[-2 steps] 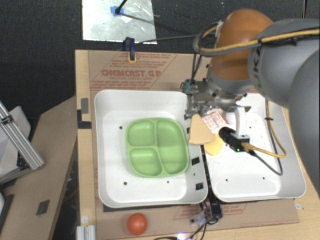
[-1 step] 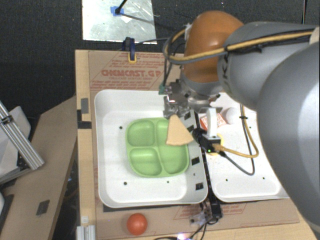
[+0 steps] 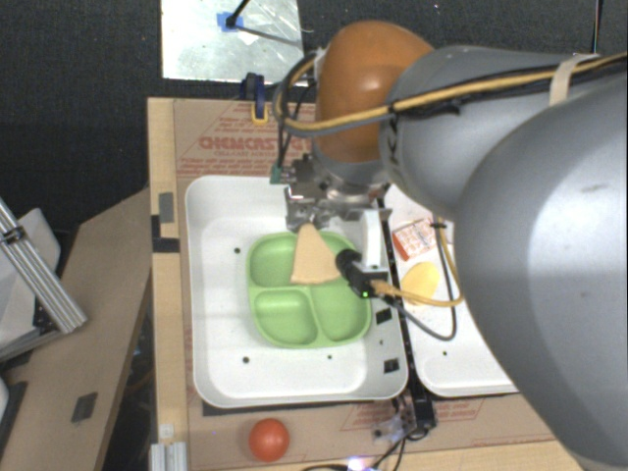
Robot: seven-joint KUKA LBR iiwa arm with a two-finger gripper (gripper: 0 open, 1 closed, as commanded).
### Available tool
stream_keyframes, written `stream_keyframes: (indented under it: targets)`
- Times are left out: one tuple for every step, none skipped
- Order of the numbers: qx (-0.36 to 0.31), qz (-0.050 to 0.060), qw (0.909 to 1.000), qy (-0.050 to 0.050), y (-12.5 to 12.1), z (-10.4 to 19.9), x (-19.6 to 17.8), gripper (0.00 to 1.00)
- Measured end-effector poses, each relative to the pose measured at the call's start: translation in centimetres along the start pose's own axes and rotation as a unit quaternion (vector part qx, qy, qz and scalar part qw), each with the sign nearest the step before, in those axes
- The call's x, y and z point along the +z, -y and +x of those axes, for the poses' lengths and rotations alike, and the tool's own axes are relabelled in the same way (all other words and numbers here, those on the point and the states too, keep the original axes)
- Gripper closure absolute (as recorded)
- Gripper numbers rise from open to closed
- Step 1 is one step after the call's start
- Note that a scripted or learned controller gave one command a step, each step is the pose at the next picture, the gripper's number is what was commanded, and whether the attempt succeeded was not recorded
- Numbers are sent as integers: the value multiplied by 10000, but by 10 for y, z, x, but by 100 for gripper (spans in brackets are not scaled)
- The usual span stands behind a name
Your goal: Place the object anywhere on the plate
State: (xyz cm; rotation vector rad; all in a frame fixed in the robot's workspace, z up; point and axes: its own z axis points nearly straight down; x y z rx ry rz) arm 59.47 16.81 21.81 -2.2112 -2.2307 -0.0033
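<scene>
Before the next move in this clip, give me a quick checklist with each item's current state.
1. Plate sits inside the left bin: ok.
2. Tan wedge is over the plate: ok.
3. Gripper is directly above the wedge's tip: ok.
4. Wedge resting on the plate or held: cannot tell.
5. Wedge lies fully inside the plate rim: cannot tell, the wrist hides its top.
6. Yellow piece lies in the right bin, clear of the plate: ok.
</scene>
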Motion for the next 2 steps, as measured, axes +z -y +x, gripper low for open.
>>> stream_keyframes:
  targets:
    - [2, -4, 10000, -5, -11, 45, 1, 100]
    - [17, 2, 10000, 7, -11, 42, 1, 0]
